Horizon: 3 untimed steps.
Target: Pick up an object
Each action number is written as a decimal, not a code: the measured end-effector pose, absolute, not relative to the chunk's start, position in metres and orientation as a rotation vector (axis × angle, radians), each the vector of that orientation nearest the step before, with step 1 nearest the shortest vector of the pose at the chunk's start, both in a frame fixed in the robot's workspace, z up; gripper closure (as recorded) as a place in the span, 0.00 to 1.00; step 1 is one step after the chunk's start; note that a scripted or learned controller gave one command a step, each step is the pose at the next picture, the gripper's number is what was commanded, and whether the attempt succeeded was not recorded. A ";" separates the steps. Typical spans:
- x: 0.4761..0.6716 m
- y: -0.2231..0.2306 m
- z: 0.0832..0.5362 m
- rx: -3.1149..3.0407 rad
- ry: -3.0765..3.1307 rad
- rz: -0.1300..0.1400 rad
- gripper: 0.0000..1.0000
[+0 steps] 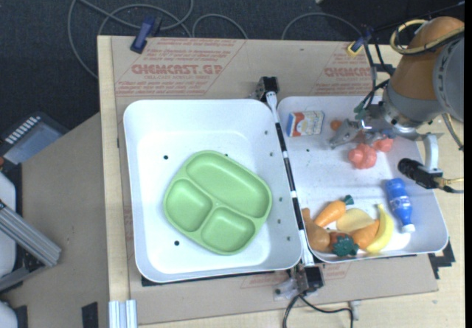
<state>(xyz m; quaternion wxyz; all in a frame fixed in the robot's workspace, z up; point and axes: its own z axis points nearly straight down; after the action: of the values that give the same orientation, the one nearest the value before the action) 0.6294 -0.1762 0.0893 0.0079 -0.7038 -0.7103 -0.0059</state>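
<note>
Reaching in from the right, the hand [352,133] hangs over the right bin [321,172]; grip state unclear.

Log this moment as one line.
gripper low in right bin | beside pink toy | nothing visibly held | green tray in left bin

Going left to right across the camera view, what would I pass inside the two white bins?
Green divided plate in the left bin → in the right bin, small carton → toy carrot → pink lump → blue bottle.
</note>
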 end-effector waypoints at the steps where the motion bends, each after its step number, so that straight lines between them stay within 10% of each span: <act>1: 0.594 -0.155 0.084 -2.219 -2.221 0.001 0.00; 2: 0.594 -0.155 0.095 -2.221 -2.223 -0.001 1.00; 3: 0.594 -0.155 0.094 -2.221 -2.222 -0.001 0.00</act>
<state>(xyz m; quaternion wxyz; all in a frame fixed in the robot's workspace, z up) 0.5942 -0.1552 0.0945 -0.0002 -0.7070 -0.7072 -0.0003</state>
